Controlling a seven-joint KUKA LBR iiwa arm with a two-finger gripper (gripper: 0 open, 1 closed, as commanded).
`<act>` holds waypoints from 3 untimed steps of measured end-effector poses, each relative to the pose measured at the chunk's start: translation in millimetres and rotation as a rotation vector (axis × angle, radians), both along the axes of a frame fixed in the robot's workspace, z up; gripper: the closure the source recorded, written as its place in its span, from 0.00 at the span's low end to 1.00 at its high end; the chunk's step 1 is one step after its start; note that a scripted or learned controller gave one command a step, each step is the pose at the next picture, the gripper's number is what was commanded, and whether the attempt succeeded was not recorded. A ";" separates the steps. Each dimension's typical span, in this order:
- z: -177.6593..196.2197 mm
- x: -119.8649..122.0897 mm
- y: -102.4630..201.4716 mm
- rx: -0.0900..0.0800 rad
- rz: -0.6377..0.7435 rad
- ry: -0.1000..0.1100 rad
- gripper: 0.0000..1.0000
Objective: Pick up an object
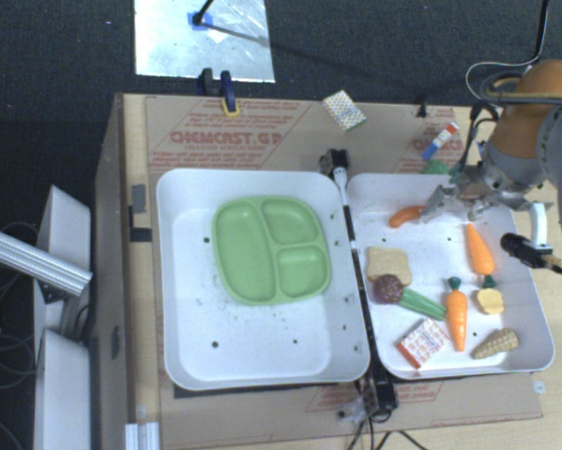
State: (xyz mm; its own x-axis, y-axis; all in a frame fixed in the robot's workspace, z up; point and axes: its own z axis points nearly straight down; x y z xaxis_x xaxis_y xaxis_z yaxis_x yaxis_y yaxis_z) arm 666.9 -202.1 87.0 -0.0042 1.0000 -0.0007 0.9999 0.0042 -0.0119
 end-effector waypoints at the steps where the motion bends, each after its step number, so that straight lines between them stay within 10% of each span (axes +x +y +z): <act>1: 0.0 -0.2 1.7 -0.002 0.000 -0.001 0.00; 3: 0.1 -0.2 8.0 -0.003 0.000 -0.001 0.00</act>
